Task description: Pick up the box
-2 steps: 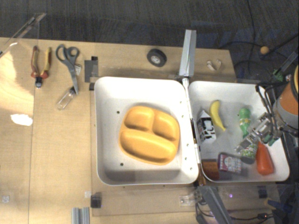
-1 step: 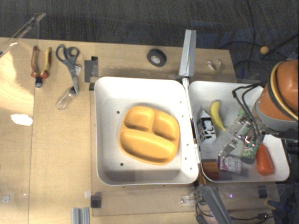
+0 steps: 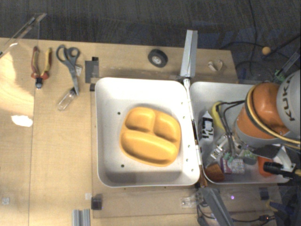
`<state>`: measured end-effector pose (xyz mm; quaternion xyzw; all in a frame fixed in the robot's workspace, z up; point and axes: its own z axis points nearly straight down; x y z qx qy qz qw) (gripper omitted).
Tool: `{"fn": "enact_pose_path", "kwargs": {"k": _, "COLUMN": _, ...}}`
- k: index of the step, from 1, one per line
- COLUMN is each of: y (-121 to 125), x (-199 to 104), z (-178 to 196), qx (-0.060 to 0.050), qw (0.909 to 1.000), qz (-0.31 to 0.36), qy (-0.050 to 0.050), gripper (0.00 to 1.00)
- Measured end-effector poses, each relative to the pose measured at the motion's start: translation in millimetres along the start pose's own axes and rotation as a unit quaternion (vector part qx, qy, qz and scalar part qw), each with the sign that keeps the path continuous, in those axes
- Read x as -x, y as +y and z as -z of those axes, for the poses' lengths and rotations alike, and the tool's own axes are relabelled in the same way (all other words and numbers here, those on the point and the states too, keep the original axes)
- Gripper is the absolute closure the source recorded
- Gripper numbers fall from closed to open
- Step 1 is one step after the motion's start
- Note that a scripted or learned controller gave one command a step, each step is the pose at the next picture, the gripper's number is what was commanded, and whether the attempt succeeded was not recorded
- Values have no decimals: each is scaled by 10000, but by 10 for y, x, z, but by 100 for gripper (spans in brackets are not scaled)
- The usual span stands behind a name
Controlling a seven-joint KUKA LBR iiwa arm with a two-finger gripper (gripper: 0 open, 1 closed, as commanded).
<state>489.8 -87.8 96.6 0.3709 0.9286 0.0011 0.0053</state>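
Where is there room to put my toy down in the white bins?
Bare floor rings the orange cushion in the left bin, widest along its top edge. The right bin is crowded by the arm and small items beneath it.

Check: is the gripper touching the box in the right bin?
Cannot tell. In the camera view the gripper hangs right over the box, and the arm hides where they would meet.

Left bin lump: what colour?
Yellow-orange, glossy, plain; the lump shows best in the camera view, in the left bin.
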Motion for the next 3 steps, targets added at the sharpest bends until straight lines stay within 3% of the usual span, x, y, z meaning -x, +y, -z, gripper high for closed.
{"fn": "enact_pose_path", "kwargs": {"k": 1, "y": 147, "x": 234, "z": 79, "qx": -13, "qw": 9743, "qz": -2251, "qy": 14, "gripper": 0}}
{"fn": "enact_pose_path", "kwargs": {"k": 2, "y": -121, "x": 112, "z": 628, "qx": -15, "qw": 9694, "qz": -2456, "qy": 17, "gripper": 0}}
{"fn": "enact_pose_path", "kwargs": {"k": 3, "y": -541, "x": 504, "z": 569, "qx": -23, "qw": 9705, "qz": -2413, "qy": 15, "gripper": 0}}
